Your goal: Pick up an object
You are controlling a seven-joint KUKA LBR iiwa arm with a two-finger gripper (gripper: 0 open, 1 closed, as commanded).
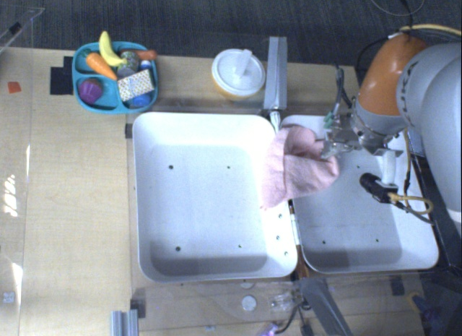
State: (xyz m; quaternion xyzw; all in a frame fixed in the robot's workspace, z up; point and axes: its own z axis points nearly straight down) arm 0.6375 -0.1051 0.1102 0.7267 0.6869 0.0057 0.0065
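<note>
A pink cloth [294, 170] hangs bunched over the divider between the two bins, with its lower edge trailing onto the left bin's right rim. My gripper [330, 147] sits at the cloth's upper right corner, over the far left part of the right bin [368, 244]. Its fingers are shut on a gathered fold of the cloth, which looks lifted there. The grey arm with its orange band [386, 74] reaches in from the right.
The left bin [202, 255] lies beside the right one. A blue tray [81, 103] of toy food stands at the back left. A round white and yellow container [238, 73] stands behind the bins. A black cable fitting [377, 186] hangs off the arm over the right bin.
</note>
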